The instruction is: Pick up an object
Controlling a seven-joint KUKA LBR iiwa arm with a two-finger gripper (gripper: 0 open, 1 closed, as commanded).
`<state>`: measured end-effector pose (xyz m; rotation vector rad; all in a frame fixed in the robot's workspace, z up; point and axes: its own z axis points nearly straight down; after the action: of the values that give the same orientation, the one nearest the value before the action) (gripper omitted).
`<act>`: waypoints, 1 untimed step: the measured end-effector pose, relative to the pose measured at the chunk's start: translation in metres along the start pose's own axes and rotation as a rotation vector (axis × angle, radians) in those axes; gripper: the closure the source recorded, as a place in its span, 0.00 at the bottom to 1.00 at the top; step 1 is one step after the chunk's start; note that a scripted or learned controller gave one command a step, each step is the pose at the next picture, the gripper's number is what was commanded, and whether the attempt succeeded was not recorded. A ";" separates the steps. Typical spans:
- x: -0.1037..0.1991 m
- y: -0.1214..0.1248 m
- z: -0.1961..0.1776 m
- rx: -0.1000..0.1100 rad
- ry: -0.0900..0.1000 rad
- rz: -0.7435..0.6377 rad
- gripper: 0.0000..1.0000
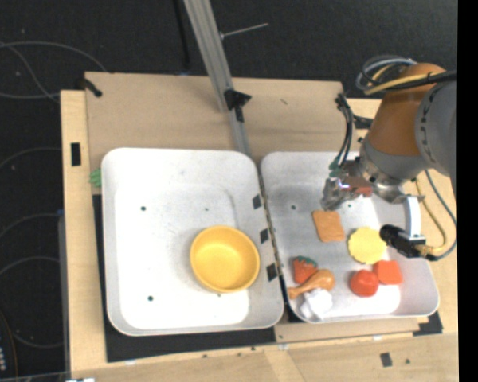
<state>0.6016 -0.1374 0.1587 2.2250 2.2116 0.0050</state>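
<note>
1 fixed camera looks down aslant on 2 white bins (183,161)

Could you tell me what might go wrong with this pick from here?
The gripper hangs at the top edge of the flat tan slab, so it may close on the edge or slide off. The yellow round piece lies close beside the slab and could get nudged.
</note>
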 end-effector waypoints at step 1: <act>0.004 -0.002 -0.062 -0.003 0.000 -0.009 1.00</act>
<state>0.5994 -0.1331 0.2212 2.2132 2.2201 0.0079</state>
